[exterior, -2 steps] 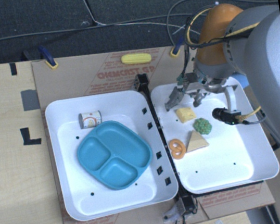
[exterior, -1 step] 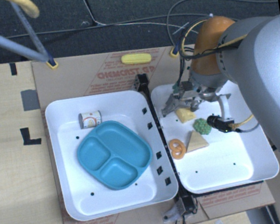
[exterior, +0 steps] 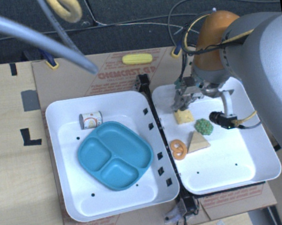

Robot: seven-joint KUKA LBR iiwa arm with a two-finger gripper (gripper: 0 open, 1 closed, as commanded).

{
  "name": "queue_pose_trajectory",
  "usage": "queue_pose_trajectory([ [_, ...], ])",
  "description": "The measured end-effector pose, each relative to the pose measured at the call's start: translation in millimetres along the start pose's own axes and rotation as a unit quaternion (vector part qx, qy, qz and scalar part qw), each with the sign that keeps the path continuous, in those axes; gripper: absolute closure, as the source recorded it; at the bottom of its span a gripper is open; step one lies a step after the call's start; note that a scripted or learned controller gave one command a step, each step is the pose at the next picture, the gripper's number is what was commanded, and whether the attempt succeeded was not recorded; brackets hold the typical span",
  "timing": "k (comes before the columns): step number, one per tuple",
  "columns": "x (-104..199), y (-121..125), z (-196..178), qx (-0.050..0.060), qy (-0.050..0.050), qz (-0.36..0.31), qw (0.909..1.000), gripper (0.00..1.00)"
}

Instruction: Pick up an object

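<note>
Tan wedge (exterior: pixel 198 142) points toward yellow block (exterior: pixel 184 116) under claw (exterior: pixel 181 103).

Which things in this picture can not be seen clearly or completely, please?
- Yellow block, camera view: the gripper covers its far edge, so contact between them cannot be told.
- Can, camera view: its label is too small to read.
- Right bin, camera view: the arm hides its far right corner.
</note>
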State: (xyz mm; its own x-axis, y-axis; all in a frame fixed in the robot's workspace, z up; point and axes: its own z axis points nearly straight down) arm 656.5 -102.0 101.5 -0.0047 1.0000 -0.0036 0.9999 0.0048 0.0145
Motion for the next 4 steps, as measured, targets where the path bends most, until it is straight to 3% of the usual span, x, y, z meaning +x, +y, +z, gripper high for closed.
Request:
queue_pose_trajectory([
  [2, 7, 12, -113, 0.005, 0.002, 0.001, 1.0000, 1.00],
  [3, 7, 13, -132, 0.007, 0.002, 0.002, 1.0000, 1.00],
  [4, 61, -8, -135, 0.008, 0.003, 0.000, 1.0000, 1.00],
])
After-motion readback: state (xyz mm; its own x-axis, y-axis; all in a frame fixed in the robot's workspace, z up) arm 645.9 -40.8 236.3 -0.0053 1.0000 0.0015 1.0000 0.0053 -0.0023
